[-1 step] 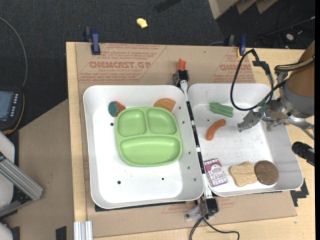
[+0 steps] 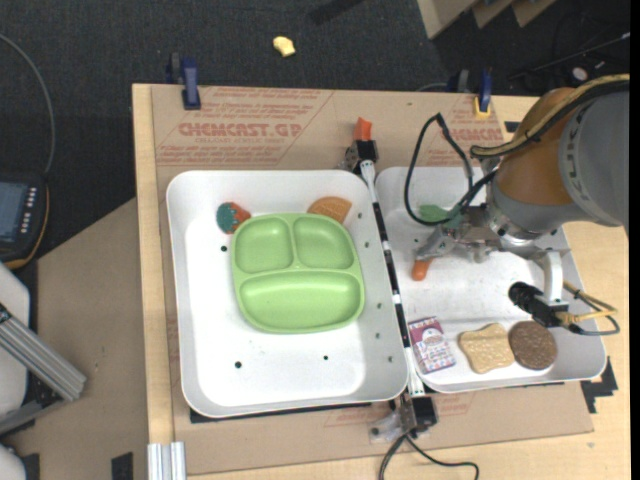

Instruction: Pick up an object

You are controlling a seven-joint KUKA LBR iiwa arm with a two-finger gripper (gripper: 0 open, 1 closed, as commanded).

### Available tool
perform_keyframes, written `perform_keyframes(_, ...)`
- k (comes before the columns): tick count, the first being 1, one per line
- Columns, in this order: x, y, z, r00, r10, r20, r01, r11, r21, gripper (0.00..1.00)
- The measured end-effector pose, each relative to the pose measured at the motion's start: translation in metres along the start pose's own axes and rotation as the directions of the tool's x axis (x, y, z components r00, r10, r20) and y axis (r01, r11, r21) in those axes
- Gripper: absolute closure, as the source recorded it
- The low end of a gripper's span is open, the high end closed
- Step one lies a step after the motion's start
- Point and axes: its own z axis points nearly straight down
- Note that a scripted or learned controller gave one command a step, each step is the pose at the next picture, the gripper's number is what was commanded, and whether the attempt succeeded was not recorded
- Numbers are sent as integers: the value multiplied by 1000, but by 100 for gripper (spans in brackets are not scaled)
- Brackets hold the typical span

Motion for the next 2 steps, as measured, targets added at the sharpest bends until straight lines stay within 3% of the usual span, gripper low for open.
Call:
perform_keyframes(1, 17, 86, 4, 1000, -1, 4, 1, 1000, -9, 0)
perform_keyframes(2, 15, 58, 4, 1000, 5, 3, -5, 1000, 3, 0)
